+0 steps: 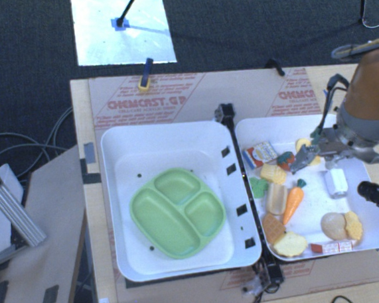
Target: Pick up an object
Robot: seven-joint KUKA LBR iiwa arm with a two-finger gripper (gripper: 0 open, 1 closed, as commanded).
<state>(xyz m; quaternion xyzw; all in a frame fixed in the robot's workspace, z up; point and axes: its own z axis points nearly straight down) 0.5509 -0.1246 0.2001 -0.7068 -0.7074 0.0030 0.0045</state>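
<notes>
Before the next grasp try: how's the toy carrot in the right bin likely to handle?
The carrot looks like rigid molded plastic, so probably stiff and light. Its tapered, rounded body may roll or slide out of a pinch. It lies against the pale wedge, so a push would likely nudge that too.

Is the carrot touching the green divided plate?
Apart. The camera view shows the carrot in the right bin, the green plate in the left, bin walls between.
</notes>
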